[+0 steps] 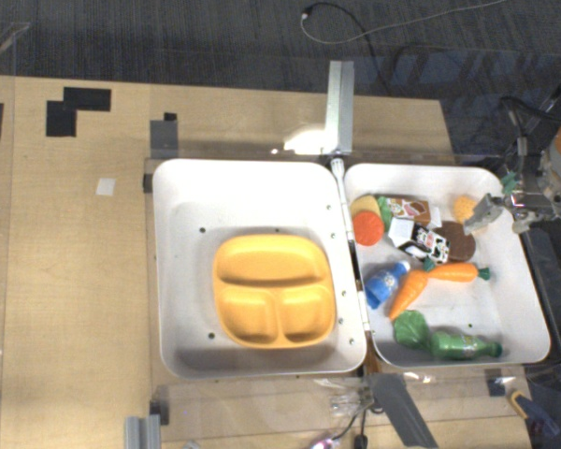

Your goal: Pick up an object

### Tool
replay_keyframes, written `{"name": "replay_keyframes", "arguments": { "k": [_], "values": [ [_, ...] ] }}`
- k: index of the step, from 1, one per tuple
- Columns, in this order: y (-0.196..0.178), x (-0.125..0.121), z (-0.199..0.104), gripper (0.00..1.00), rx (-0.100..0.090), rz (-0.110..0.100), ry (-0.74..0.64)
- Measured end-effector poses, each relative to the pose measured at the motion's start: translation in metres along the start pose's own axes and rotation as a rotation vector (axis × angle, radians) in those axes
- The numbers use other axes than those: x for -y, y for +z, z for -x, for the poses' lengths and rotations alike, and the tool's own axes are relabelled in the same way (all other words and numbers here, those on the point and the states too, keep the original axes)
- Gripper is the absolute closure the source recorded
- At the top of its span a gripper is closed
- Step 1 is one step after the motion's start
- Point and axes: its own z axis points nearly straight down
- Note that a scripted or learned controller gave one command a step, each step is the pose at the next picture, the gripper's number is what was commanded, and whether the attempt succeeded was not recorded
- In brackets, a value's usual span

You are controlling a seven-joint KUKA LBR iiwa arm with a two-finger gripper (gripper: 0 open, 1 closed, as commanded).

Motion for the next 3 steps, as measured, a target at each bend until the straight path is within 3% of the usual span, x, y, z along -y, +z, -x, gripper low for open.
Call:
{"name": "replay_keyframes", "arguments": {
  "k": [1,2,3],
  "values": [
    [0.097,0.028,-0.002,0.00,0.001,0.003,-0.174],
    [0.112,0.081,-0.050,0.00,0.004,0.011,-0.150],
    [0.112,0.063,-0.021,0.00,0.001,0.010,-0.205]
  ]
}}
